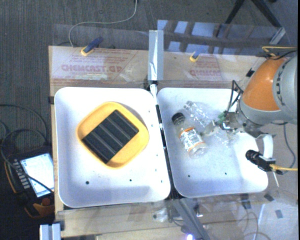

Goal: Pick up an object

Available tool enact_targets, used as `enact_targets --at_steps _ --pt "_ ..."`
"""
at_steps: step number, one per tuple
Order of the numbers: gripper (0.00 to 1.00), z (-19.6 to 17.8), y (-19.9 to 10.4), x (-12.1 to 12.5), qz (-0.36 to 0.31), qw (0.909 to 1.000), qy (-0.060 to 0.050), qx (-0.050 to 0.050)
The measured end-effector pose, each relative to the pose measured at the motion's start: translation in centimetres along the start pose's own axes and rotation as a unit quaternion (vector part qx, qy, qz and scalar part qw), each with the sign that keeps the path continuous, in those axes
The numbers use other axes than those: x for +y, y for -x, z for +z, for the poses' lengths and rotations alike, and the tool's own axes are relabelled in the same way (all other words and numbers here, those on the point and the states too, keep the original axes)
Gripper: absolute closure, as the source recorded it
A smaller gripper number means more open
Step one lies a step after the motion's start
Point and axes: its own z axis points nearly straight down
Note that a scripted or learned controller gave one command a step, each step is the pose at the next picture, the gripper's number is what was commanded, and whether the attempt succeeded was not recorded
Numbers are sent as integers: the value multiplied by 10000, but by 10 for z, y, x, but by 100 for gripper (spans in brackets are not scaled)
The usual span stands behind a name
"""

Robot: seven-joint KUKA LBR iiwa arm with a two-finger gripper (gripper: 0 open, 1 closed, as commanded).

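Observation:
In the right bin point(215, 181) a small clear bottle point(189, 134) with a black cap and an orange label lies on its side, left of centre. Just behind it rests a crumpled clear plastic bottle point(198, 112). My gripper point(224, 124) hangs low over the right half of that bin, right of both bottles, close to the clear plastic; glare and the wrist hide its tip. A yellow dish-shaped object point(113, 134) with a black ridged top lies in the middle of the left bin point(70, 179).
The grey arm with its orange band point(262, 91) reaches in over the right bin's right rim. A metal divider point(154, 59) stands behind the gap between the bins. Cables and a tablet point(32, 171) lie on the floor to the left.

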Motion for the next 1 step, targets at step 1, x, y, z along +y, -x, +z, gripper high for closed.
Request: enact_targets --at_steps 1 --pt "0 9 -67 54 -246 9997 46 -53"
